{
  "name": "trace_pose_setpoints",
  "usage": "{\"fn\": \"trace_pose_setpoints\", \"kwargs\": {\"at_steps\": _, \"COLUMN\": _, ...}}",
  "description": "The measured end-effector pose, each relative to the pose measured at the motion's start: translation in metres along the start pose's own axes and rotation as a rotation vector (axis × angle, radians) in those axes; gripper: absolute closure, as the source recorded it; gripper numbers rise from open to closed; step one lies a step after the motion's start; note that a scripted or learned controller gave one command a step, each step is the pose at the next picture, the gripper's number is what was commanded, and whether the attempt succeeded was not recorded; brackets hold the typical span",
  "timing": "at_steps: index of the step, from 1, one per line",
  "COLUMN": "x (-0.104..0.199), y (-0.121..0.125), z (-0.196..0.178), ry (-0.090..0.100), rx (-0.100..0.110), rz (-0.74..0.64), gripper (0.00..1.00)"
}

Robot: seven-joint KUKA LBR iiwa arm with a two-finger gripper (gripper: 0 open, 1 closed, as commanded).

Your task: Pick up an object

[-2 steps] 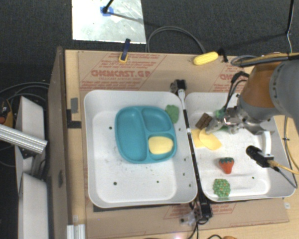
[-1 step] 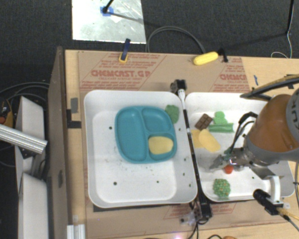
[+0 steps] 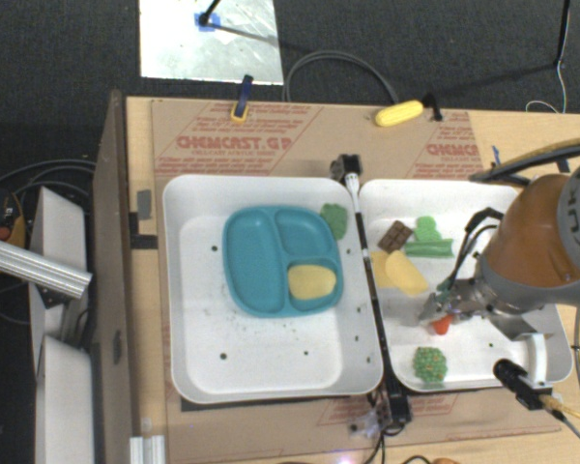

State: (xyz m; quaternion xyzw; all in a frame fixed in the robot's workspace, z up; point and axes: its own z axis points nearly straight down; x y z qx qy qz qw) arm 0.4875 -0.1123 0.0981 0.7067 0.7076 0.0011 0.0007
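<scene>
Arm (image 3: 541,245): I see it reaching in from the right over the right bin, grey with its orange band uppermost.
Gripper (image 3: 443,309): low inside the right bin, near its middle; from my seat I cannot tell how it is set.
Small red object (image 3: 442,326): on the right bin floor, directly under the gripper tip; I cannot tell whether they touch.
Right bin (image 3: 464,193): shallow, white, holding several pieces.
Yellow piece (image 3: 402,272): right bin, left part, just left of the gripper.
Brown block (image 3: 395,235): touching the yellow piece's upper end.
Green piece (image 3: 428,241): right of the brown block, near the bin's back.
Green knobbly ball (image 3: 429,363): right bin, front edge, apart from the rest.
Left bin (image 3: 203,356): shallow, white.
Blue divided plate (image 3: 261,259): lying in the left bin.
Yellow lump (image 3: 311,281): in the plate's lower right compartment.
Green lump (image 3: 334,219): just beside the plate's upper right corner.
</scene>
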Motion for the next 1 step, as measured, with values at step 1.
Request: {"fn": "trace_pose_setpoints", "kwargs": {"at_steps": 1, "x": 0.0565, "y": 0.0092, "z": -0.1619, "ry": 0.0, "rx": -0.018, "rz": -0.011, "gripper": 1.0}}
